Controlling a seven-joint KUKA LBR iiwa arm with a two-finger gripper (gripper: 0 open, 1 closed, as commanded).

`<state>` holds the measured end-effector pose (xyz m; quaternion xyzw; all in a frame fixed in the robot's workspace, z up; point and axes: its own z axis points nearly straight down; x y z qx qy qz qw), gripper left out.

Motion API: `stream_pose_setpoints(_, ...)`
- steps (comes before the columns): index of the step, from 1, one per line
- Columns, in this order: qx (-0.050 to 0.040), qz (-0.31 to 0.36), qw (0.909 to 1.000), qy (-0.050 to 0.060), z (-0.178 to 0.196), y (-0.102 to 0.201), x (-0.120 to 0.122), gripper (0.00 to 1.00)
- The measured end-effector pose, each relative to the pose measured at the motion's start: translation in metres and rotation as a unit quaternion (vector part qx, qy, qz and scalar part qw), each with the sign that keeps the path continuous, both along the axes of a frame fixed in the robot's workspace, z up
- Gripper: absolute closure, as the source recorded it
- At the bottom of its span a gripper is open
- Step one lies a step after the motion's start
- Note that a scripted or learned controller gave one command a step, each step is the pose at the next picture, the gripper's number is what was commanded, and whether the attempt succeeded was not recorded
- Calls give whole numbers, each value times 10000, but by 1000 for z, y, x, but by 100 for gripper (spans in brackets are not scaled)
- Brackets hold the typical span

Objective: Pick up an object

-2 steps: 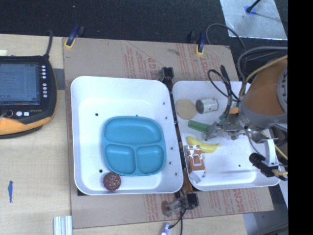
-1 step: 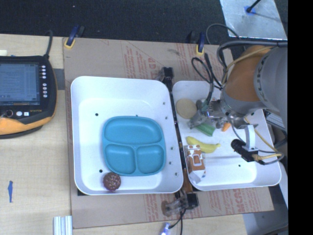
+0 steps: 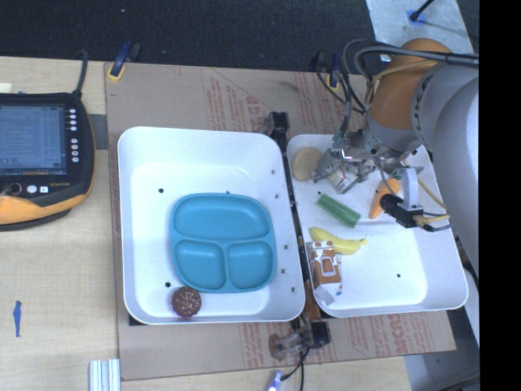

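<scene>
Left bin (image 3: 138,218): a blue divided tray (image 3: 221,240) sits well to the left of the pincer and nearer the camera; a small dark round item (image 3: 186,302) lies just off the tray's near left corner.

Right bin (image 3: 444,287): a tan round object (image 3: 304,164) lies just left of the pincer (image 3: 345,172). A green cylinder (image 3: 338,209) lies just below the pincer, apart from it. A banana (image 3: 338,241) lies below that, with a brown-and-white packet (image 3: 326,269) below the banana. An orange piece (image 3: 381,201) sits to the pincer's lower right.

The pincer is low over the bin's far end; whether it is wide, narrow or holding anything cannot be determined.
</scene>
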<state>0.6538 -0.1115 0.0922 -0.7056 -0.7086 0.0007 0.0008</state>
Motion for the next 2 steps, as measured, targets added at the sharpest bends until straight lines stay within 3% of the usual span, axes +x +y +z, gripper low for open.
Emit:
stream_pose_setpoints(1,-2,21,10000,9,10,0,0,100)
stream_pose_setpoints(2,4,4,10000,-4,101,49,-25,100)
